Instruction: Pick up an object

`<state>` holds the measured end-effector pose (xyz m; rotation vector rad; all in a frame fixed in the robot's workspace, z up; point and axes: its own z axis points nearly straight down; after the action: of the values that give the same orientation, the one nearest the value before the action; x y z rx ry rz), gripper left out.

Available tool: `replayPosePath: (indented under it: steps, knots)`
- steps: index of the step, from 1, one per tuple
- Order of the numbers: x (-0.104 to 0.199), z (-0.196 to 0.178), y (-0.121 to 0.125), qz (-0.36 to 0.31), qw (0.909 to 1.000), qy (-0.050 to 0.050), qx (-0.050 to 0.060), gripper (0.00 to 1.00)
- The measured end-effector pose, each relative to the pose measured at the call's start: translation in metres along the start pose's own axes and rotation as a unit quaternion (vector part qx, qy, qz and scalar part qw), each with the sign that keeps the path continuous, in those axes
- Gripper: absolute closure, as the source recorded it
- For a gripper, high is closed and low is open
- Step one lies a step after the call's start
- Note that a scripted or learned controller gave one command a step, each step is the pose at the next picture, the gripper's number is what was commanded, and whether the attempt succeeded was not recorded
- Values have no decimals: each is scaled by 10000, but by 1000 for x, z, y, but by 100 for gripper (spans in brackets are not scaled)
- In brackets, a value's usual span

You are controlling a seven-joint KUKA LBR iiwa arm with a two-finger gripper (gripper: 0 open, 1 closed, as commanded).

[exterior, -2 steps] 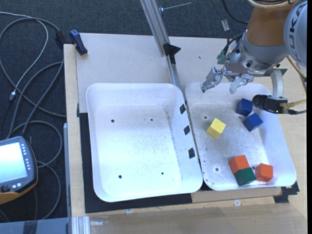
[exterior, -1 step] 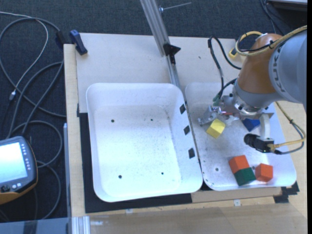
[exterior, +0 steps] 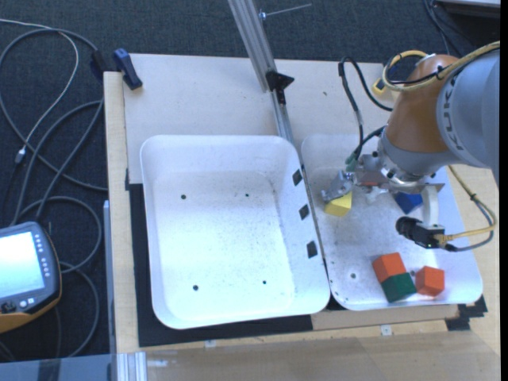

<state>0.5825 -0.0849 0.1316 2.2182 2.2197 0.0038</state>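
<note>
The arm [exterior: 444, 109] leans in over the right bin [exterior: 349, 288], its orange band above the wrist and the gripper [exterior: 340, 190] low near that bin's left wall. A yellow block [exterior: 340, 205] sits right at the fingertips, against or between them; the view is too coarse to tell whether the fingers are closed on it, so the grip cannot be judged. The block is in the upper left part of the right bin, close to the wall shared with the left bin [exterior: 159, 153].

A blue block [exterior: 408, 202] lies to the right of the yellow block, partly hidden under the wrist. Further toward the right bin's near edge, three blocks cluster together: an orange one [exterior: 389, 265], a green one [exterior: 398, 286] touching it just below, and a second orange one [exterior: 429, 280] beside the green. They lie well apart from the yellow block. A black fitting with a yellow cable [exterior: 419, 232] hangs off the wrist between the blue block and that cluster.

A slanted metal rail [exterior: 252, 42] crosses the bench above the bins, ending near the dividing wall.
</note>
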Motion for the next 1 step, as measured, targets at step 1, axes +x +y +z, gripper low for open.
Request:
replayPosePath:
  steps: [1]
  knots:
    - [3,34,17,-3,10000,3,22,0]
